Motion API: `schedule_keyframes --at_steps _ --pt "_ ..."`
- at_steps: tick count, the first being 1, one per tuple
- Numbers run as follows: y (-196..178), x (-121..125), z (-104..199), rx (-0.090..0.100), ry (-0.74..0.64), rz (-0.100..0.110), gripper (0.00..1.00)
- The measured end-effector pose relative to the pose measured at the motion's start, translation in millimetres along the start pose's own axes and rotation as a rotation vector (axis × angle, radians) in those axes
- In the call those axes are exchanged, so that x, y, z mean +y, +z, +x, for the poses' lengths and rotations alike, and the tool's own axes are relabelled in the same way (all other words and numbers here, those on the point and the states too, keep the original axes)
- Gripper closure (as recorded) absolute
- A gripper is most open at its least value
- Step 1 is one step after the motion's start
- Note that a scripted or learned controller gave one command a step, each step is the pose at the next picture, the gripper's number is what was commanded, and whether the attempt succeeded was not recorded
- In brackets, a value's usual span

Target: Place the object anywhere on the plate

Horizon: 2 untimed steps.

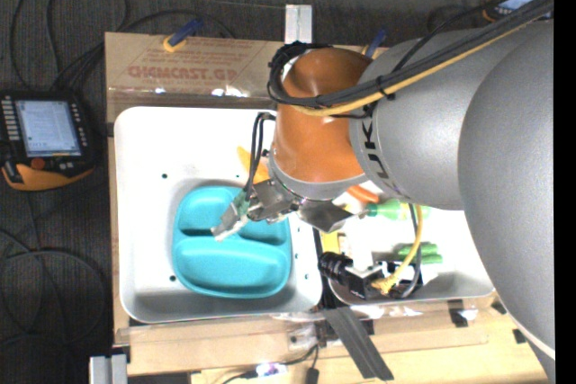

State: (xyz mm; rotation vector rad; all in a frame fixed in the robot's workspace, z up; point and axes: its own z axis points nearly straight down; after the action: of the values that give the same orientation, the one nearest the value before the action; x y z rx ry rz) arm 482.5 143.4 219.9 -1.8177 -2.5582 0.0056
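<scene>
Here, nearest the camera, the blue plate (229,270) lies in the left bin (144,193). My fingers (232,223) hang over its divider, and I cannot tell whether they are spread or pinching. Green objects (396,211) sit in the right bin (468,288). Farther back, a yellow piece (246,159) shows beside my wrist.

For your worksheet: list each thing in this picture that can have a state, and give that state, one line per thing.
Teal plate: flat in the left bin, both compartments bare where visible.
Hand: low over the plate's upper compartment; what it grips, if anything, cannot be told.
Left bin: holds the plate.
Right bin: holds green and orange pieces, partly hidden by the arm.
Handheld controller: lying on the floor, screen lit.
</scene>
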Motion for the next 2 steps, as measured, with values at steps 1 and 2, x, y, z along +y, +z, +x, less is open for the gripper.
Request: schedule_keyframes --at_steps 1,2 --pt "122 33 75 -0.003 -0.046 -0.024 0.0" --pt "102 14 28 -0.004 -0.054 -0.005 0.0"
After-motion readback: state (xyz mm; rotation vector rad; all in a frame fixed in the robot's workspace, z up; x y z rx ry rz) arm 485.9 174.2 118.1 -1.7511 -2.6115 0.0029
